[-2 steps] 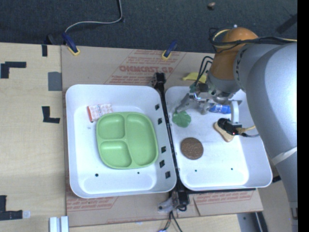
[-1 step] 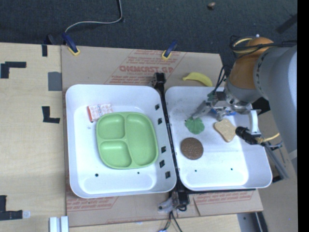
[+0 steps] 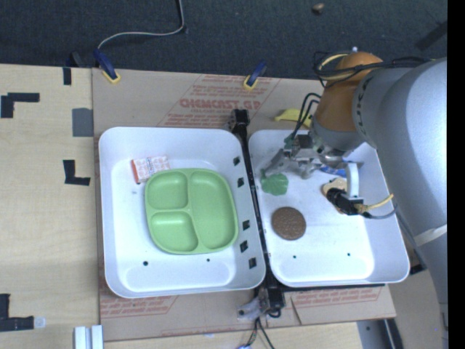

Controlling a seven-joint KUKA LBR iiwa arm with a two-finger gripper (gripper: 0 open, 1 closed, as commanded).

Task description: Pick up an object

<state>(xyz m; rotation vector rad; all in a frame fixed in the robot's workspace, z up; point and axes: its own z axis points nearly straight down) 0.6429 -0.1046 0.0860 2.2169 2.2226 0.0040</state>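
Note:
In the right bin [image 3: 363, 264] lie a small green round object [image 3: 275, 185] near the left wall and a brown cookie-like disc [image 3: 289, 223] just below it. My gripper [image 3: 280, 163] hangs low over the bin's upper left part, its metal fingers pointing left and down toward the green object, almost touching its upper edge. Nothing shows between the fingers. The left bin [image 3: 120, 264] holds a light green divided plate [image 3: 192, 210] and a small red and white packet [image 3: 149, 167] at the plate's upper left.
The grey arm with its orange band [image 3: 341, 107] covers the right bin's upper right side. A black divider [image 3: 249, 195] runs between the bins. Blue and yellow clamps [image 3: 107, 70] sit at the cardboard's far edge. Bare bin floor lies at the right bin's front.

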